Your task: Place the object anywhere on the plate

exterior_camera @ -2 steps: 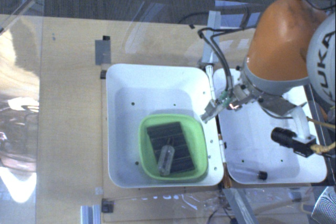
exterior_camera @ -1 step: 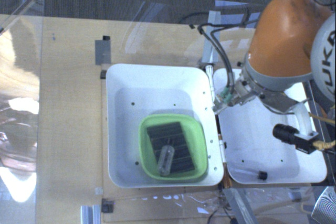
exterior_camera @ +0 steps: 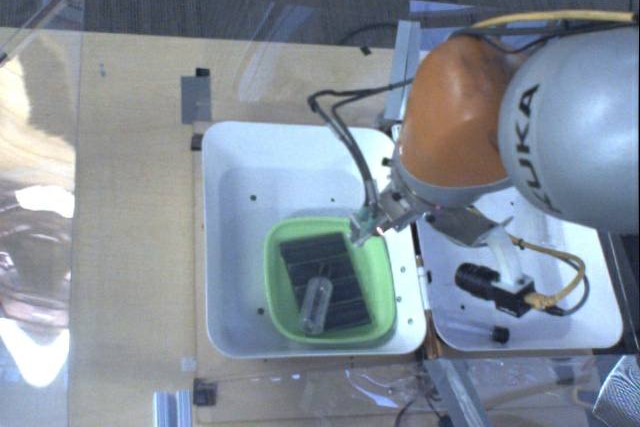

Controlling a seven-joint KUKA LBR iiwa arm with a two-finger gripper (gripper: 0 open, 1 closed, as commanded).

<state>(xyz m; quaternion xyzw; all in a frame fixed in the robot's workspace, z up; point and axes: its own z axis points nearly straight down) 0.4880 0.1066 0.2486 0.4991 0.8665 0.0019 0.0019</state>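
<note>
you see the big grey arm [exterior_camera: 580, 135] with its orange band [exterior_camera: 455, 115] reach in from the right, over the place where the two shallow white bins meet. its gripper [exterior_camera: 362, 227] sits low at the top right corner of the green square plate [exterior_camera: 278, 250], just at the plate's raised rim. you cannot tell if the gripper is open or closed. it is small here and partly under the wrist, so you cannot tell if it holds a thing either.

the green square plate lies in the left white bin [exterior_camera: 232, 215], in the lower right part of it, close to the bin's right wall. a dark ribbed slab [exterior_camera: 320, 265] lies flat on the plate and covers most of its middle. a small see-through grey tube [exterior_camera: 317, 303] lies on top of the slab, toward the lower edge of the plate. it points up and down the view with a small tilt. the tube is well inside the plate's rim and apart from the gripper.

the right white bin [exterior_camera: 590, 315] stands just beside the left one. a small black bit [exterior_camera: 500, 333] lies on its floor near the lower edge. a thin black cable [exterior_camera: 335, 120] loops up from the gripper over the top right corner of the left bin. both bins stand on a pale wooden bench [exterior_camera: 130, 215].
</note>
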